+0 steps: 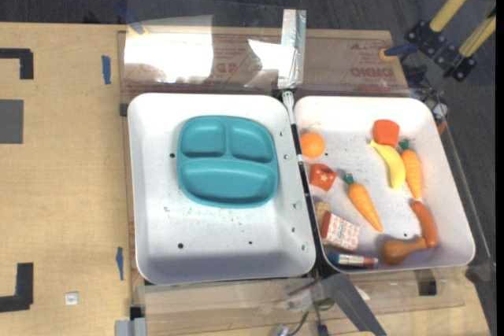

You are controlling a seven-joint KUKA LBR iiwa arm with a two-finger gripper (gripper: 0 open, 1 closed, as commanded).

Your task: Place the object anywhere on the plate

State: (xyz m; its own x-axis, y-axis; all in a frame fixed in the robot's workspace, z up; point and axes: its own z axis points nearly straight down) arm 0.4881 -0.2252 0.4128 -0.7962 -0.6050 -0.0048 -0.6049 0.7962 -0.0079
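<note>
Toy food, an orange ball (312, 145), banana (390, 163) and carrot (365, 205) among it, lies in the white bin (346, 130) right of the teal divided plate (228, 186); pieces look light, hard and slick, likely best pinched across narrow middles.

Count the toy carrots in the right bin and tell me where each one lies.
2. One carrot lies near the middle of the right bin, tip toward the near edge. The other carrot lies farther right, just beside the banana. None seems hidden, though items crowd the near edge.
</note>
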